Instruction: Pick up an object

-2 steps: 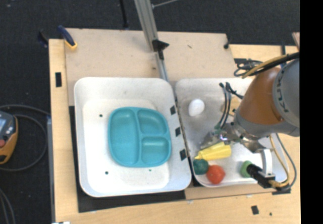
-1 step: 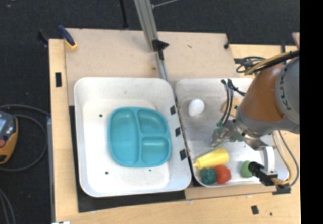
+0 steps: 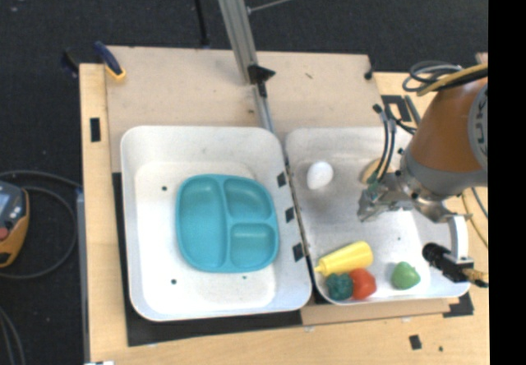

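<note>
The right bin (image 3: pixel 329 145) is taken as the landmark. Along its near wall four small things are crowded together: a yellow piece (image 3: pixel 346 257) lying on its side, a teal lump (image 3: pixel 338 285) and a red ball (image 3: pixel 362 283) pressed beneath it into the near left corner, and a green ball (image 3: pixel 403 275) set a little apart toward the bin's right side. They seem to have been gathered there by the slope of the shallow wall, which would leave little room for fingers between the three that touch; the green ball is judged the easier target.

Further in, over the bin's middle and toward its right side, the pincer (image 3: pixel 376 200) is held low above bare floor, with nothing seen between its tips. Whether it is open or closed cannot be told from this slant. It is placed well apart from the near cluster, so a grasp there is judged not yet begun.

Beyond it, near the bin's left wall, a white ball (image 3: pixel 320 174) is found alone, with free space all round.

Left of the bin, a teal tray (image 3: pixel 226 221) is seen resting in the left bin (image 3: pixel 148 158), both carried by the table (image 3: pixel 189 88).
</note>
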### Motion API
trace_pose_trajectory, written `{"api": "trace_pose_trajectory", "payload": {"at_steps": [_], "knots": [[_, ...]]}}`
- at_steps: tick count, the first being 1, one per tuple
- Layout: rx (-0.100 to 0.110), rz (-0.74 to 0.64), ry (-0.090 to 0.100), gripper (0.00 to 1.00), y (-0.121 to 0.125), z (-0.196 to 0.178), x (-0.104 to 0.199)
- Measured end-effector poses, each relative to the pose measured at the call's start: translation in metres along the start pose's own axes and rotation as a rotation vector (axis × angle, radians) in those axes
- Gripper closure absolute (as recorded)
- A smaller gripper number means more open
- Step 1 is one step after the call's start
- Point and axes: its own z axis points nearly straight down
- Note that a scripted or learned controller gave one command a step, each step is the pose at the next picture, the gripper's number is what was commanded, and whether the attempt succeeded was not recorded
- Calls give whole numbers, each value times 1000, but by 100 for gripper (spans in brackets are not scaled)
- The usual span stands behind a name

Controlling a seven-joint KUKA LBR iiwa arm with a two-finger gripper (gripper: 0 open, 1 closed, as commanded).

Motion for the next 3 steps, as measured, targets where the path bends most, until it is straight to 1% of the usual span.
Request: {"api": "trace_pose_trajectory", "payload": {"at_steps": [1,2,3], "knots": [[0,0,-1,100,9,-57,-9],[3,0,0,100,10,-89,-11],[7,-4,3,100,8,-76,44]]}}
